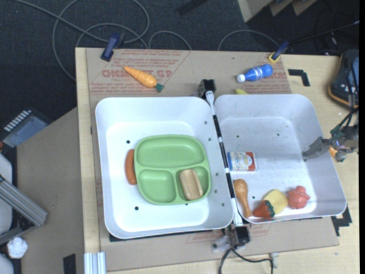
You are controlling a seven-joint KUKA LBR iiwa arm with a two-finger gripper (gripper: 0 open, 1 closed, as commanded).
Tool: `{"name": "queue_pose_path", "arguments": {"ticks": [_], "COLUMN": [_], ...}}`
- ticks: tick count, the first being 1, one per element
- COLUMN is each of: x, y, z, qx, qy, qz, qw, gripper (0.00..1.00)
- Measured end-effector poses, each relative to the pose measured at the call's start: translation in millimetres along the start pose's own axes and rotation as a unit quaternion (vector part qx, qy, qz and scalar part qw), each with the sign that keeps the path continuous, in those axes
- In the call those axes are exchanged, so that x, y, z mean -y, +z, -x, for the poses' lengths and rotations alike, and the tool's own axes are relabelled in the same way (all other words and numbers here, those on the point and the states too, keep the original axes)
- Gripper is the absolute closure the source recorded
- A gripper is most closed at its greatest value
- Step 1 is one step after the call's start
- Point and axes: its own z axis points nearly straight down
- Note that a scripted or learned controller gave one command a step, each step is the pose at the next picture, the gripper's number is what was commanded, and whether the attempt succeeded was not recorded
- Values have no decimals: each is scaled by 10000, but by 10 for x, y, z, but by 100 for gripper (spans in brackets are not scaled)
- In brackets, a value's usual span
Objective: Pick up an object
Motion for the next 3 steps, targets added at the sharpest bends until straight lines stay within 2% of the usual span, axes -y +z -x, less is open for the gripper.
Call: {"name": "queue_pose_path", "arguments": {"ticks": [1,2,3], "x": [67,215,-718], "y": [755,-220,-522], "z": [-187,0,-175], "qx": [-17,-2,-6], "qy": [-2,2,-11], "qz": [-23,0,9], "qw": [10000,10000,10000], "gripper": [0,0,0]}}
